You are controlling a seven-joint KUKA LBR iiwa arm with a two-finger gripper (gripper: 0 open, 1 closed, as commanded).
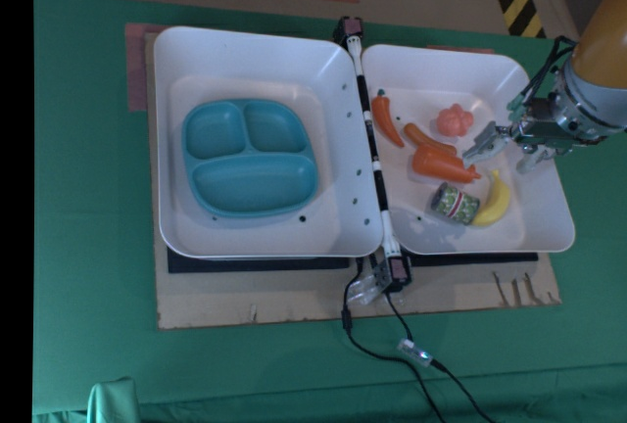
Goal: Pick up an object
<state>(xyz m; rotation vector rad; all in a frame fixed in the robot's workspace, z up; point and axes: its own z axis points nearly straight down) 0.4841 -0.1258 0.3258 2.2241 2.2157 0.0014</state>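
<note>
1. The gripper (502, 143) hangs over the right bin (549, 225) at the frame's right, fingers spread with nothing between them.
2. Just left lie a carrot (443, 164) and a pink toy (454, 120).
3. Below: a banana (493, 201) and a can (454, 204).
4. Farther left, a chili pepper (386, 118); the left bin (196, 54) holds a teal divided plate (250, 158).

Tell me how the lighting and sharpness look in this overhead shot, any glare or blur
Camera view: dim, bluish cast overall; soft glare on the left bin's rim; teal plate and banana reasonably sharp; gripper slightly soft; faint shadows under the toys.
</note>
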